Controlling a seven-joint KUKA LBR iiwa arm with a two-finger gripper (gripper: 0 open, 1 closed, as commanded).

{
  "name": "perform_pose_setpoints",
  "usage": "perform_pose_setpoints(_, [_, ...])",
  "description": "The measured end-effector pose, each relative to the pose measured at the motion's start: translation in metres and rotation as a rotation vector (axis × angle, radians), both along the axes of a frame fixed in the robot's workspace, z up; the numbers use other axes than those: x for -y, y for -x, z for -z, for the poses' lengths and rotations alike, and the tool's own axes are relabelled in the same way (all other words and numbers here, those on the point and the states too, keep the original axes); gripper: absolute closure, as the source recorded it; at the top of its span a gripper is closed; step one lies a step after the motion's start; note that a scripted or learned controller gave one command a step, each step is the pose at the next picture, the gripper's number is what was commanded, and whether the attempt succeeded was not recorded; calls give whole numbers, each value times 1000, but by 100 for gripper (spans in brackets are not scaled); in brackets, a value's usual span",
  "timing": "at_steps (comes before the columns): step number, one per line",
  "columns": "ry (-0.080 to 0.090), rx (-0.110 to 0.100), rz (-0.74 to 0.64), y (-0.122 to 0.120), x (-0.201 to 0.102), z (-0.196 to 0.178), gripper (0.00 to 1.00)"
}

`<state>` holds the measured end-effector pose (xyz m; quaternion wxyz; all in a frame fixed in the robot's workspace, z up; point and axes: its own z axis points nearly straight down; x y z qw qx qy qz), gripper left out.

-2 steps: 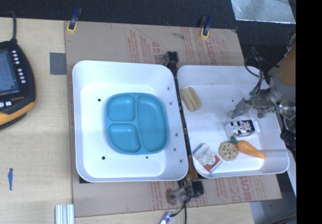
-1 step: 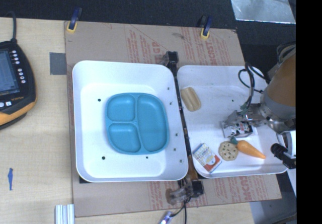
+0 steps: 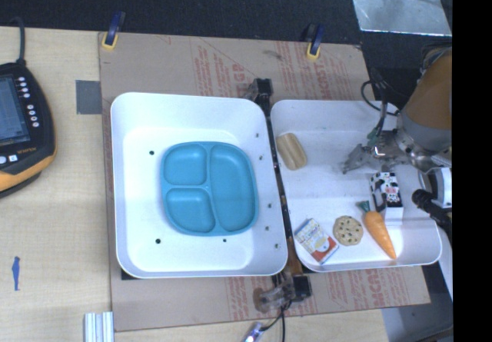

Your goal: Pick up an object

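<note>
The pincer hangs over the middle of the bin at the view's right; whether it is spread or pressed together, I cannot tell. Below it in the view lie the carrot and the cookie, just beside each other; the small packet sits in the corner. The bread roll lies alone near the bin's left wall; I judge it the safest choice. The pincer should descend straight, centred across its narrow side.

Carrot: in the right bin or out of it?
In. The carrot lies flat on the floor of the right bin, beside the cookie, inside the near rim.
</note>
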<state>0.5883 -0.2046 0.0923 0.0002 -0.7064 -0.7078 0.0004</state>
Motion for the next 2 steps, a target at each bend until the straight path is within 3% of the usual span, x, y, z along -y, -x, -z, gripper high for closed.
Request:
perform_pose_setpoints(1, [0,-3,-3,54,7,1,0])
perform_pose_setpoints(2, [1,1,-2,-9,7,-101,0])
